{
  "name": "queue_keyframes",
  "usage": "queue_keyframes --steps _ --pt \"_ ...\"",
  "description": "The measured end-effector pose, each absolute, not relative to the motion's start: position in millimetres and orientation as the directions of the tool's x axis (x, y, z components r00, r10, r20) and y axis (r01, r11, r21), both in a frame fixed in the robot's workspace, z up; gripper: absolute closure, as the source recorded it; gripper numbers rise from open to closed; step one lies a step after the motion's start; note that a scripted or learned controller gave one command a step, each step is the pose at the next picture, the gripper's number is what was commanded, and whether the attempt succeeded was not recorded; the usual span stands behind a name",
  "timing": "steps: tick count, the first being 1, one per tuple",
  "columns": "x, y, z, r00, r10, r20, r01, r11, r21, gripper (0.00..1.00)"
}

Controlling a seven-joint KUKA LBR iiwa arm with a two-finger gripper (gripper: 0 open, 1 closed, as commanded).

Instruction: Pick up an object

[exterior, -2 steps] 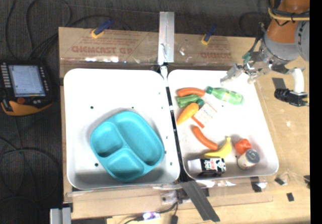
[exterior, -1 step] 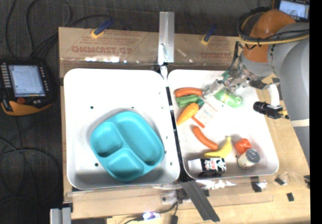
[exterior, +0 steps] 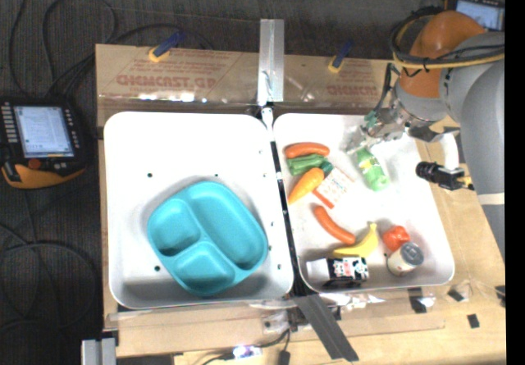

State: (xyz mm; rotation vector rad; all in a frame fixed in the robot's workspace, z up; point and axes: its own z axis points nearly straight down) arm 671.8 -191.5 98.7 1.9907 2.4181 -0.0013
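Green and see-through, the small bottle (exterior: 372,170) lying in the right bin (exterior: 426,216) near its far right corner looks like the likeliest pick, since the gripper (exterior: 371,130) hangs just above and behind it. I'd judge it light, hollow plastic, smooth and rounded, so it could roll or squirt out of a pinch; taking it across the middle of its body, square to its long side, seems the safest hold. Whether the gripper is spread or closed I cannot tell from where I stand, as the metal parts blur together against the white wall. Close by on the bottle's left lies a white and orange card (exterior: 335,188), and beyond that a cluster of toy food: a sausage (exterior: 306,149), a green pepper (exterior: 307,163) and a carrot (exterior: 303,184), touching or nearly so. Further toward the near edge sit a red chilli (exterior: 334,224), a banana (exterior: 363,242), a small black and white carton (exterior: 348,269) and a round red-topped piece (exterior: 401,250), all well apart from the bottle. A blue divided plate (exterior: 207,237) rests alone in the left bin (exterior: 139,150). Only the bin's corner wall crowds the approach.
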Motion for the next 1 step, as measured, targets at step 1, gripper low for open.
queue_keyframes --steps 1 --pt "619.8 -145.7 216.5 -0.335 0.942 -0.002 0.942 0.335 0.000 1.00"
